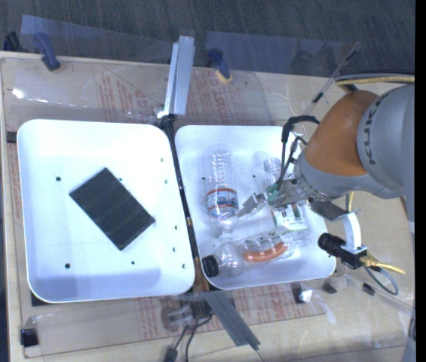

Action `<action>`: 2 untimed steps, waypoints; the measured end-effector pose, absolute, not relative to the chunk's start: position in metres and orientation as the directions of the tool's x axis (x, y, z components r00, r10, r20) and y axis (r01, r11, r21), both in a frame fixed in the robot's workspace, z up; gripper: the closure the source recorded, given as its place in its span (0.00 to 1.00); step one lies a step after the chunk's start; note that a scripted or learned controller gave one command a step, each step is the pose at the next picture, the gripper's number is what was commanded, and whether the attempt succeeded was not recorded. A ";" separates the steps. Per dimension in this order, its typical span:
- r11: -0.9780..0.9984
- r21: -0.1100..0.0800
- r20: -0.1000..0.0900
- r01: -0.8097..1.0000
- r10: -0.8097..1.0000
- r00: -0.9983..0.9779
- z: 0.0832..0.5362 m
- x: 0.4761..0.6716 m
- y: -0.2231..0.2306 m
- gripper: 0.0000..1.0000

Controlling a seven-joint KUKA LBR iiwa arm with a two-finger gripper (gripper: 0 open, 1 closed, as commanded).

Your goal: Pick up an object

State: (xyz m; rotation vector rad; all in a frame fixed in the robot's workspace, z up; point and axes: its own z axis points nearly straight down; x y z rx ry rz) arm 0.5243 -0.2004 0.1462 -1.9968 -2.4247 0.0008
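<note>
My gripper (pixel 270 197) hangs low in the right bin (pixel 194 145), right of its middle, under the grey wrist with the orange band. A small white and green packet (pixel 291 216) lies just below and right of it, partly under the wrist. A clear plastic bottle (pixel 220 184) with a red and blue label lies to the left of the gripper. Along the bin's front lies a second clear bottle (pixel 252 250) with orange contents and a black cap (pixel 210 265). Whether anything is held is hidden by the wrist.
A dark grey flat rectangular slab (pixel 111 207) lies at a slant in the middle of the left bin (pixel 30 202). A metal rail (pixel 178 74) stands behind the gap between the bins. Cables and a black fitting (pixel 339 246) sit by the right bin's front right corner.
</note>
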 end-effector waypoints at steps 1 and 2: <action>0.150 0.007 -0.010 0.989 0.989 -0.150 0.101 0.536 -0.116 0.00; 0.178 -0.001 -0.001 0.984 0.984 -0.178 0.093 0.578 -0.120 0.00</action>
